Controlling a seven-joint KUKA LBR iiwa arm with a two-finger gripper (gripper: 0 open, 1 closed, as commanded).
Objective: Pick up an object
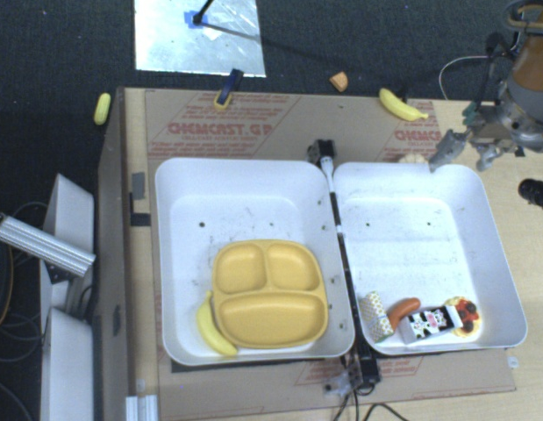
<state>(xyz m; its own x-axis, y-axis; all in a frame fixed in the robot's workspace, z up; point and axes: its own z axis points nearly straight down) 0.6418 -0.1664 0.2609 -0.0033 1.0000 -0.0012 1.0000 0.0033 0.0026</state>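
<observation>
Overhead, I see two white bins side by side on the bench. My gripper [464, 152] hangs over the far right corner of the right bin [429, 235], its two fingers spread apart with nothing between them. Along that bin's near edge lie the objects to pick: a small patterned block [375, 313], a toy sausage [403, 308], a black-and-white box [427, 323] and a round red-and-yellow piece [464, 315]. The left bin [245, 191] holds a yellow divided plate [269, 293] with a banana [213, 330] tucked against its near-left side. Another banana [402, 105] rests on the bench beyond the bins.
</observation>
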